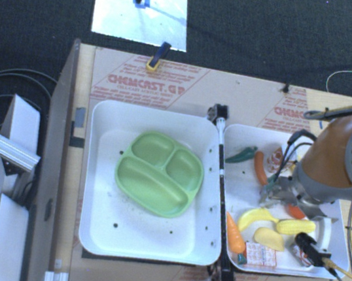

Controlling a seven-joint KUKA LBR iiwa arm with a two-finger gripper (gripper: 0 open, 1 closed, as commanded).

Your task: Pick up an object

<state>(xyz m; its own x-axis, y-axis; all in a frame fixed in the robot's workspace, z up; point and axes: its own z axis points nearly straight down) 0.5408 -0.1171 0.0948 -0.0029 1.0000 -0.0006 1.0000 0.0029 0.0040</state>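
my claw [272, 193] is down in the right bin [250, 140], just above the banana [258, 217]; beside it lies a sausage [261, 167]; whether it's clenched, i cannot tell

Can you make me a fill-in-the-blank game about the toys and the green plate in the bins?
1. The divided plate in the left bin is ____ in colour.
2. The carrot lies in the ____ bin.
3. The band on the arm above the tool is ____.
4. The banana is ____ in colour.

Missing words: green; right; orange; yellow
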